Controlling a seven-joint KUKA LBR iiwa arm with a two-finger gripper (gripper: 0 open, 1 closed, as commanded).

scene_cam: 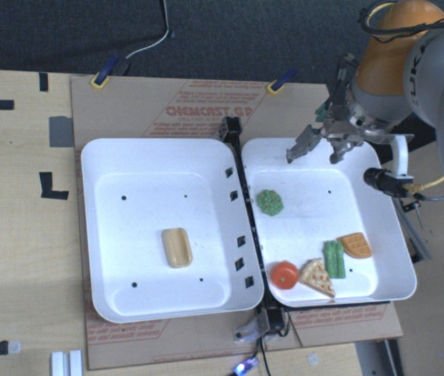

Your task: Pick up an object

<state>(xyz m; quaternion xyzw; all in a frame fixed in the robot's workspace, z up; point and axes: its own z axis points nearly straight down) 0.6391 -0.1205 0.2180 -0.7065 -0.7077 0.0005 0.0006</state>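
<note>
My gripper (316,152) hangs over the back edge of the right bin (378,210), its two fingers spread open with nothing between them. A green broccoli floret (269,202) lies below and to the left of it in the right bin. Along that bin's front sit a red tomato (284,275), a pizza slice (316,278), a green pickle-like piece (333,258) and an orange-brown piece (355,245). A tan bread roll (177,247) lies in the left bin (104,210).
A black divider with clips (240,210) runs between the two bins. Both bins rest on a cardboard sheet (182,108). A cable (147,45) trails across the dark floor at the back.
</note>
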